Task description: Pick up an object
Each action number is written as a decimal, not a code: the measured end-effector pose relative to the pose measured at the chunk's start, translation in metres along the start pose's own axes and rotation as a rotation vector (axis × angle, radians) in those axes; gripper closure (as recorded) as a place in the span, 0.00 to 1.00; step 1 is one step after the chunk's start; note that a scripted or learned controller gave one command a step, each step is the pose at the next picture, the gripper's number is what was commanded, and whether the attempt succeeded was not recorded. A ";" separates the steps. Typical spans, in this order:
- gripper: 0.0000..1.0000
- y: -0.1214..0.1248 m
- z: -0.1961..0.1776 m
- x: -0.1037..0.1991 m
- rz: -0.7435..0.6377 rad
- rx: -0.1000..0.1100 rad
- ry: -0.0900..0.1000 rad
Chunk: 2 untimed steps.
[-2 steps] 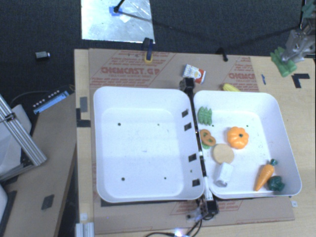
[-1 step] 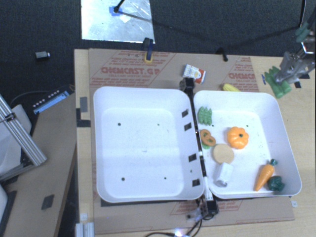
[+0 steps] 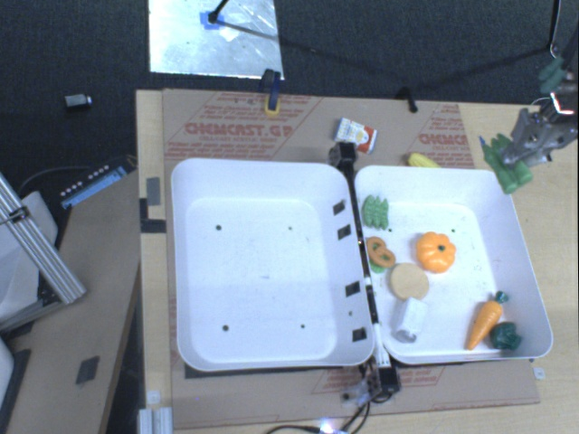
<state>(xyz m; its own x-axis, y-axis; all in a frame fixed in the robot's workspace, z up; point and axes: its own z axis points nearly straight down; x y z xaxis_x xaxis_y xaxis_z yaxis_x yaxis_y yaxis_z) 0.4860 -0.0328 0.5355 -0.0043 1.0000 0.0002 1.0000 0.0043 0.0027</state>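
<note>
Silver sheet (image 3: 214, 23) on dark floor, blue-yellow clamp (image 3: 270, 93) at cardboard (image 3: 244, 120) edge, aluminium frame (image 3: 36, 251) left

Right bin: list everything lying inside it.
The right bin holds a green leafy piece, a sliced round piece, an orange pumpkin, a tan disc, a white cup, a carrot and a dark green piece. Anything underneath them is covered.

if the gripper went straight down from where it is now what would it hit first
Probably the green object seen just beneath the gripper, at the right bin's far right corner. Whether they already touch is unclear, since this slanted view hides height.
</note>
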 end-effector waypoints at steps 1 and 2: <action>1.00 0.046 0.001 -0.033 0.004 0.001 -0.001; 1.00 -0.001 0.000 -0.004 -0.001 -0.001 0.001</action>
<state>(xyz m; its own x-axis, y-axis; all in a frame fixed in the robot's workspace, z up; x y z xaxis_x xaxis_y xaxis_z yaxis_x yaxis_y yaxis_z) 0.4851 -0.0366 0.5359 -0.0056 1.0000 0.0009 1.0000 0.0056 0.0041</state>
